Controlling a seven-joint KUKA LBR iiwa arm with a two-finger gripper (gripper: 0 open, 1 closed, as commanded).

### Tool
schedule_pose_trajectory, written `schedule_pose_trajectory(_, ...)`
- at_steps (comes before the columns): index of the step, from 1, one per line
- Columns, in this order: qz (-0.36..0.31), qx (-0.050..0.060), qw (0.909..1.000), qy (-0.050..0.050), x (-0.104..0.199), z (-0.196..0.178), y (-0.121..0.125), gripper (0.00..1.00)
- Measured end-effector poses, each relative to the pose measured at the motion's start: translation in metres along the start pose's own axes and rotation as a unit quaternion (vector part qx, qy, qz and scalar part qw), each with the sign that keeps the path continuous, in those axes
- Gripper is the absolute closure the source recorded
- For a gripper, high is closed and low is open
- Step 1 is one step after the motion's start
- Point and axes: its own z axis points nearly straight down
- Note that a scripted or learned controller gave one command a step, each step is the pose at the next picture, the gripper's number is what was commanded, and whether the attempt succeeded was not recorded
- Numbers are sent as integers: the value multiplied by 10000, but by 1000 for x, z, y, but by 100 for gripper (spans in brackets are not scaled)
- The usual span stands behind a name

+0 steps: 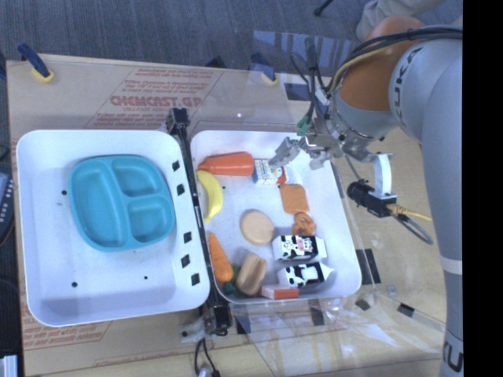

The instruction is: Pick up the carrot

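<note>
The carrot (220, 258) is a slim orange piece with a green top. It lies along the left wall of the right bin (343, 218), near the front, beside a tan bread roll (252, 272). My gripper (296, 159) hovers over the back of the right bin, well behind the carrot. It stands open with nothing between its fingers. One fingertip sits just above a small white and blue box (268, 173).
The right bin also holds an orange-red sausage (227, 163), a banana (211, 194), a round biscuit (257, 227), an orange cracker (294, 199) and two cow-print cartons (299, 247). A blue divided plate (122, 201) lies in the left bin (39, 289).
</note>
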Motion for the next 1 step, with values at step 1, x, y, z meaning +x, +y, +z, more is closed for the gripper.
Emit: schedule_pose_trajectory(1,-606,9,9982,6,-27,73,-22,0)
